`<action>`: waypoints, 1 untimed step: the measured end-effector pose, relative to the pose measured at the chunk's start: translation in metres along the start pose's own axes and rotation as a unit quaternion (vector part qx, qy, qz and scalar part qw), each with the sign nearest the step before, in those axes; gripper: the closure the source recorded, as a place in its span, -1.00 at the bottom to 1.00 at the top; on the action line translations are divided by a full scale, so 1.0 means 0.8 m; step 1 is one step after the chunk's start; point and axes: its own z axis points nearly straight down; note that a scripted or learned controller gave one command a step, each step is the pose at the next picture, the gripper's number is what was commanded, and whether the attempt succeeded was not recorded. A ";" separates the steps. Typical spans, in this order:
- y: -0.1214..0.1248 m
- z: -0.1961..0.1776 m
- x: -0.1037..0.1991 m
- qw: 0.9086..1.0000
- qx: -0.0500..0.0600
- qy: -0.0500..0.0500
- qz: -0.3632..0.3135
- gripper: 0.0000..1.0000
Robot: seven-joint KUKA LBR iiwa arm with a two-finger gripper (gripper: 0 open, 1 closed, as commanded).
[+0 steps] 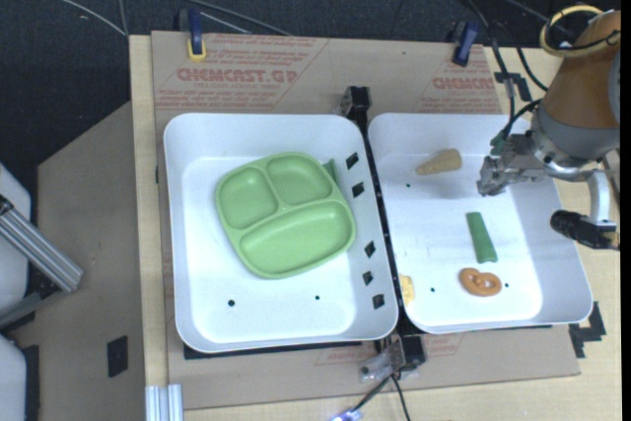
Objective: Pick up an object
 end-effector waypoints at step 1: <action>-0.006 -0.078 0.001 1.000 -0.001 -0.001 0.000 1.00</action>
